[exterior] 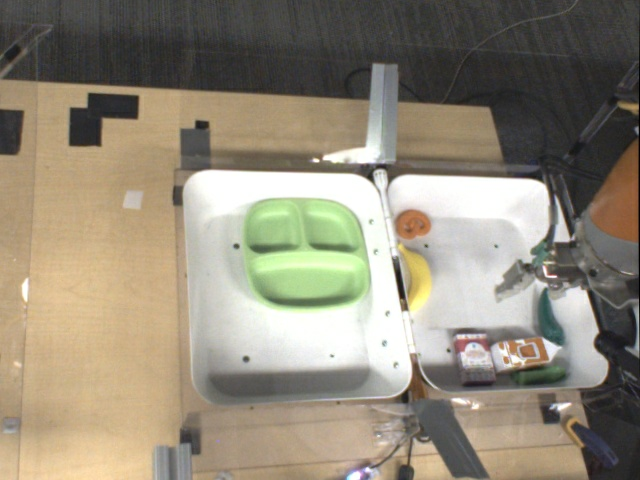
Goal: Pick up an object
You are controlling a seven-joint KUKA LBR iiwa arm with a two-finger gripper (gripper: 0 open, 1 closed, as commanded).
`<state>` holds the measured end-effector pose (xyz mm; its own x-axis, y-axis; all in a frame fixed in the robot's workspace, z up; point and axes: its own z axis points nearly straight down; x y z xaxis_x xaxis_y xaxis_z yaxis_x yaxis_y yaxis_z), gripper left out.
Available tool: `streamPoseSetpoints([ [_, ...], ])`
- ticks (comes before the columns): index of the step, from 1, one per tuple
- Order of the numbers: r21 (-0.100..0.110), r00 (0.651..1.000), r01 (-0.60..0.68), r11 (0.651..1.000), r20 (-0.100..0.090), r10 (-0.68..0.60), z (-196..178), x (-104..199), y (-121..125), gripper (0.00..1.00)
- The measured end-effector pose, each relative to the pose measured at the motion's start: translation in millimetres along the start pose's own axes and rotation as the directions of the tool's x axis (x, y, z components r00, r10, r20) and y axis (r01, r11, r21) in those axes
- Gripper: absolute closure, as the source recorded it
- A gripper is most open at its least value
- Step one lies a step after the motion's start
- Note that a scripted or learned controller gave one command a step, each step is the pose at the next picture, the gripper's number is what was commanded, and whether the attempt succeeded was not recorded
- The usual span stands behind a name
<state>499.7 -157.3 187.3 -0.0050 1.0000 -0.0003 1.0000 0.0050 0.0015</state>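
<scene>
My gripper (pixel 525 276) hangs over the right bin (pixel 470 203), near its right wall, with its fingers apart and nothing between them. Just below and to the right of it lies a dark green curved object (pixel 550 318). A yellow banana (pixel 417 278) rests against the bin's left wall, with an orange round piece (pixel 411 224) above it. Along the front wall sit a dark red box (pixel 473 357), an orange and white packet (pixel 522 352) and a green long vegetable (pixel 540 374).
In the left bin (pixel 215 298) a light green divided plate (pixel 303 251) lies toward the back. A metal post (pixel 384 113) stands behind the divider between the two bins. The arm's orange band (pixel 618 193) is at the right edge.
</scene>
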Motion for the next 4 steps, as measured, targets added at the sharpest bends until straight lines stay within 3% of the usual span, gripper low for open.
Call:
streamPoseSetpoints([
  [1, 0.0, 1.0, -0.024, 1.0, 0.0, 0.024, 81, -48, -13, 0.0],
  [2, -0.013, 0.996, 0.088, 0.996, 0.004, -0.088, 96, -48, 29, 0.0],
  [3, -0.017, 0.996, 0.084, 0.996, 0.006, -0.084, 95, -49, 0, 0.0],
  [4, -0.017, 0.996, 0.084, 0.996, 0.006, -0.084, 95, -49, 0, 0.0],
])
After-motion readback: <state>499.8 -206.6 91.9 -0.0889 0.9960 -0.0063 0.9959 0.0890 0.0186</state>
